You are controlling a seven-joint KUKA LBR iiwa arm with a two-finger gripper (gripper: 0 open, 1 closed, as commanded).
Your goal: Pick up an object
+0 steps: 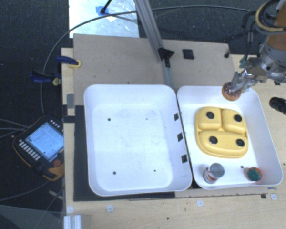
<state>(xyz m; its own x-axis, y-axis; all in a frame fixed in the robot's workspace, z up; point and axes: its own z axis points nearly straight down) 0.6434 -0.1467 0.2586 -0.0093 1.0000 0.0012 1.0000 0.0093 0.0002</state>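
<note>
two white bins sat side by side; gripper at right bin's far edge looked clamped on a small brown round object, seemingly light, rigid, best pinched across its rim.

Bench: a flat tan board, lying on dark carpet.
Left bin: a shallow white bin sits on the bench, on the left side.
Right bin: a second white bin sits just beside the first one, and their edges touch in the middle.
Black mat: a dark sheet lies under the bins and peeks out at the left and front.
Black square: a small dark patch lies on the bench behind the bins.
Clamps: a blue and yellow clamp grips the left edge of the bench.
</note>
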